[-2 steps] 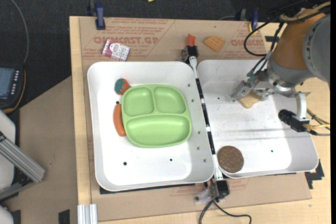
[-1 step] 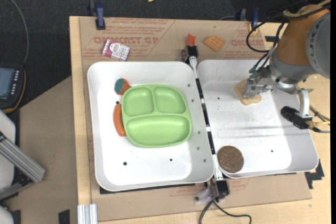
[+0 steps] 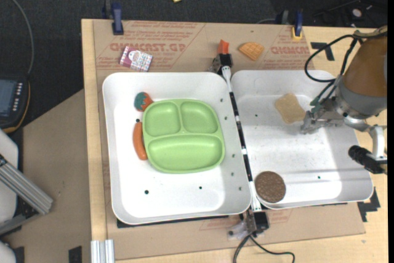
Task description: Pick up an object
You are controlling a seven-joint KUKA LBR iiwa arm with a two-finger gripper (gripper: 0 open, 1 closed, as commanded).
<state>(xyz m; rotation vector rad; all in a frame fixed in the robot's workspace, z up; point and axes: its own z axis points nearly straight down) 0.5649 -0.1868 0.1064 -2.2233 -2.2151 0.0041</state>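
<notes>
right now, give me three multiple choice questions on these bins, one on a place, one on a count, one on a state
1. Where does the green plate lie?
A. left bin
B. right bin
C. on the cardboard

2. How many compartments has the plate?
A. two
B. three
C. five

3. How does the brown round cookie sit?
A. in the plate
B. at the right bin's near-left corner
C. on the floor

Answers: 1 A, it sits in the left bin; 2 B, two small over one long; 3 B, it rests at that corner.
</notes>
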